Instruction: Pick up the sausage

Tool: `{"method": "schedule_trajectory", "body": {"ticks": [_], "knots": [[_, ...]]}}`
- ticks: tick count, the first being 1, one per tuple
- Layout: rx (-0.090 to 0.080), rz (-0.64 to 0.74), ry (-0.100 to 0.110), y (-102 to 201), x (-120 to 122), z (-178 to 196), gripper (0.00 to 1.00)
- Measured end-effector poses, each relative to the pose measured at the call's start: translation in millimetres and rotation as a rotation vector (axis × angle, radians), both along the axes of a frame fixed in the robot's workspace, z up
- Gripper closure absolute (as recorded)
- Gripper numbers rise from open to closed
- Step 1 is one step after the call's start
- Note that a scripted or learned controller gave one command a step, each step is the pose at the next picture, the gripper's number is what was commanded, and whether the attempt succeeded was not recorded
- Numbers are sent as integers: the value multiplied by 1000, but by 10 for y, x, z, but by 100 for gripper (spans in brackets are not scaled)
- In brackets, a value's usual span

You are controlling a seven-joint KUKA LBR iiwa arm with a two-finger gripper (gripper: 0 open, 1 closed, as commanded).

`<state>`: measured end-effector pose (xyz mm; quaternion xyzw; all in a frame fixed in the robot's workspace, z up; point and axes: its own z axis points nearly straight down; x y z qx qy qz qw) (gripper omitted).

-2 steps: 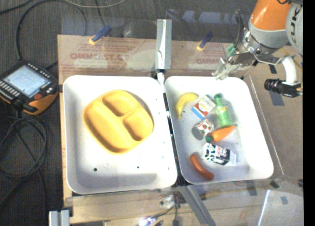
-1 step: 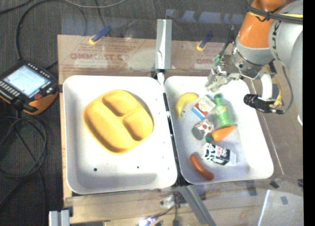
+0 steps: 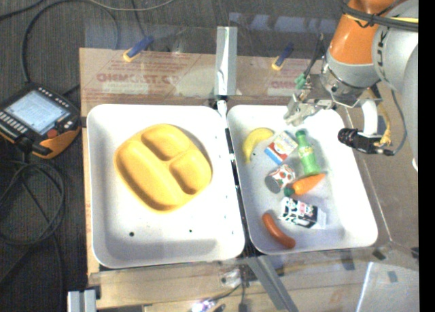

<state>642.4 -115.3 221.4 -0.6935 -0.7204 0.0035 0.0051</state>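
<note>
The sausage (image 3: 278,230) is a short red-brown link lying near the front edge of the right bin (image 3: 353,226). My gripper (image 3: 299,115) hangs over the back of that bin, above and just behind the green bottle (image 3: 307,154), far from the sausage. Its fingers point down and look spread, with nothing between them.
The right bin also holds a banana (image 3: 256,140), a small red-and-white carton (image 3: 280,148), a can (image 3: 281,178), a carrot (image 3: 310,183) and a black-and-white packet (image 3: 300,213). The left bin (image 3: 109,236) holds a yellow divided plate (image 3: 163,166). A teach pendant (image 3: 37,120) lies off the bench at left.
</note>
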Motion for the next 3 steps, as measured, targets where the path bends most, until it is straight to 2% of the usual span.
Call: {"method": "schedule_trajectory", "body": {"ticks": [1,2,3], "knots": [[-1,236,-7,112,14,-352,100],[-3,368,-9,80,158,112,100],[2,284,-9,-31,113,16,100]]}}
